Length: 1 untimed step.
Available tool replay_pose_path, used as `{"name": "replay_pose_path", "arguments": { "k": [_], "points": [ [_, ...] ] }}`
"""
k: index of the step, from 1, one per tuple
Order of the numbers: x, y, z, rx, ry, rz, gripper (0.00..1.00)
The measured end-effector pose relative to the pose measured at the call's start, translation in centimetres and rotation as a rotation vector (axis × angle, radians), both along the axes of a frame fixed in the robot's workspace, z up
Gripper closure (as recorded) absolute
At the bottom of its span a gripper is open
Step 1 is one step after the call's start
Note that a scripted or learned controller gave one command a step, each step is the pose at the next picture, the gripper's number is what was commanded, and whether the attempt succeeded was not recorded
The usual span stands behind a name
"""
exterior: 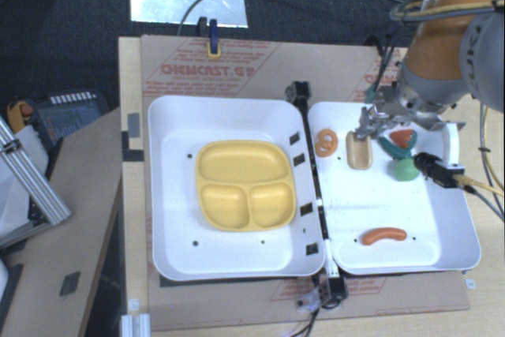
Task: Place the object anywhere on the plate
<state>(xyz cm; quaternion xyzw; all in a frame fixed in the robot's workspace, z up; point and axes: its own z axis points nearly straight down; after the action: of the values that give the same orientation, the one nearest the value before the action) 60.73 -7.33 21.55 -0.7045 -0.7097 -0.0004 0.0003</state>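
Note:
A yellow plate [241,184] with three compartments lies in the left bin [170,130] with nothing on it. In the right bin [442,249] a tan bun-shaped piece [359,154] lies near the back left, and my gripper [368,127] hangs right over its far end. An orange pretzel [325,142] sits just left of the bun. A red and teal piece [401,140] and a green piece [405,170] lie to the bun's right, partly under the wrist. An orange sausage [383,236] lies near the front of the right bin.
A black divider [309,170] runs between the two bins. The bins rest on a cardboard sheet [213,67]. A blue and yellow clamp [212,35] stands at the bench's back edge. The arm [450,35] comes in over the right bin's back right corner.

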Motion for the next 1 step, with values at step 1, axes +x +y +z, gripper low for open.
{"name": "replay_pose_path", "arguments": {
  "k": [1],
  "points": [
    [-0.89,5.65,1.22,0.001,-0.001,0.003,1.0]
  ]
}}
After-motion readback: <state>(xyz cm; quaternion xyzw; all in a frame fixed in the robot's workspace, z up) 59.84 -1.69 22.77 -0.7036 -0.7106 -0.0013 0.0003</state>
